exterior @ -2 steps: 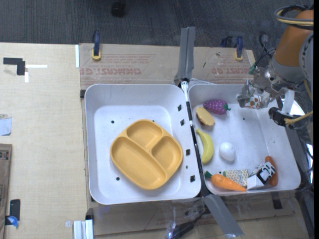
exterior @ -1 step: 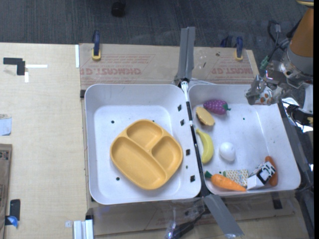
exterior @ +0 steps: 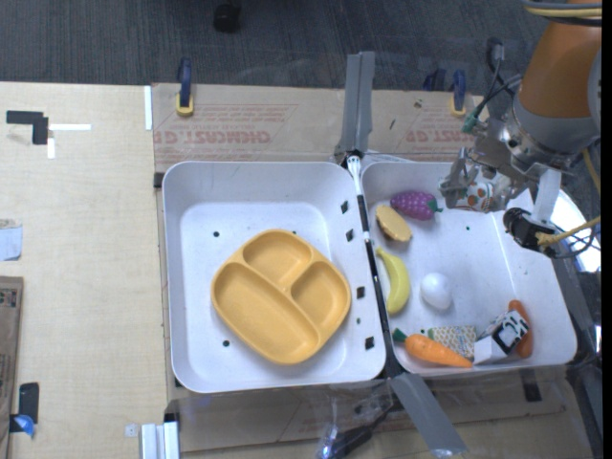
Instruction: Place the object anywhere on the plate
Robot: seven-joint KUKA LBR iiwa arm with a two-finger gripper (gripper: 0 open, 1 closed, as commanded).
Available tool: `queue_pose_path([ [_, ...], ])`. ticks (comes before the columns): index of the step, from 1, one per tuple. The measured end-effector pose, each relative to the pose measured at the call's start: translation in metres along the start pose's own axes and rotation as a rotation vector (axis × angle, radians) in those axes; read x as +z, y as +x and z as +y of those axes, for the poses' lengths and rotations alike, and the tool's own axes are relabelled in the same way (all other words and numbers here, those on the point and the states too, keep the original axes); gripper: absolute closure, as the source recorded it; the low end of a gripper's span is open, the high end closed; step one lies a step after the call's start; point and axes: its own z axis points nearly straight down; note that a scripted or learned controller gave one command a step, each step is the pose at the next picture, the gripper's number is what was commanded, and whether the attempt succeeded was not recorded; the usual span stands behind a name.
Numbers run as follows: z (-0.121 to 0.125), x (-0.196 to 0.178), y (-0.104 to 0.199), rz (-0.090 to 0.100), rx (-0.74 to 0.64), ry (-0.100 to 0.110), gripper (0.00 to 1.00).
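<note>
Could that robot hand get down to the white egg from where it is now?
Probably yes. The egg lies by itself on open bin floor, apart from the banana, and the hand hangs over the same bin.

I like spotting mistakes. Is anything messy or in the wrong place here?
Nothing looks spilled or broken. The yellow plate sits slightly turned in the left bin with nothing on it. The toys, like the banana and carrot, lie jumbled in the right bin.
</note>
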Motion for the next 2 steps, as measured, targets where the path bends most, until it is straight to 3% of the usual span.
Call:
queue_pose_path([
  [1,-0.057,0.023,-0.056,0.001,-0.404,-0.001,1.00],
  [2,-0.102,0.054,-0.014,0.001,-0.498,-0.001,1.00],
])
